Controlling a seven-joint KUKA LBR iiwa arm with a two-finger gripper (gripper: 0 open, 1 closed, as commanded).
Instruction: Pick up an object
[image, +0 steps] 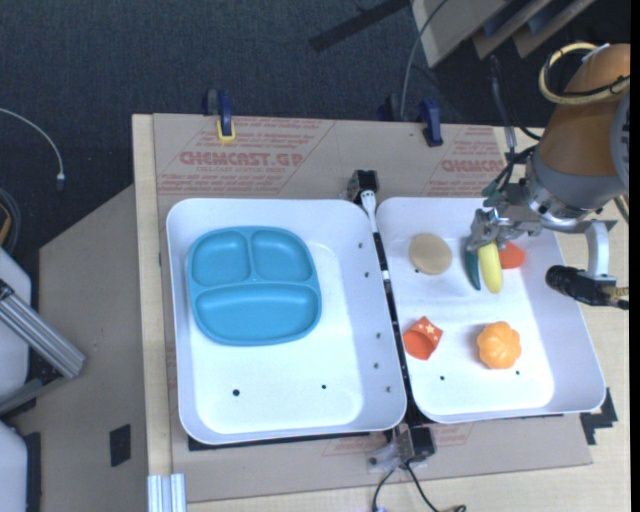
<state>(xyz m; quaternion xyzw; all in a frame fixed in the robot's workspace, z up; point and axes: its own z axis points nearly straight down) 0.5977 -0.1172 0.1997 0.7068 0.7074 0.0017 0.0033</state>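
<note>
1. Two-finger gripper (487, 252) sits over the upper part of the right shallow white plastic bin (560, 390), with the grey arm and its orange band (592, 110) reaching in from above and to the right of that bin.
2. Gripper state: clenched around a small yellow elongated toy, banana-like (490, 268). The toy hangs upright between the dark fingers, its lower end showing below them.
3. Whether the yellow toy is lifted off the bin floor or resting its tip on it: cannot tell from this angle.
4. A small red-orange object (512, 256) lies just beside the yellow toy, on its right, partly hidden by the gripper.
5. A round tan disc, cookie-like (431, 253), lies on the floor of the right bin, left of the gripper and apart from it.
6. An orange ribbed toy, pumpkin-shaped (498, 344), sits in the lower part of the right bin, below the gripper and well apart from it.
7. A small red-orange wedge-shaped toy (423, 338) lies near the right bin's left wall, left of the pumpkin-shaped toy.
8. Left shallow white plastic bin (300, 400) adjoins the right bin's left wall. It holds a blue plastic divided plate with three compartments (256, 285), set in its upper left area.
</note>
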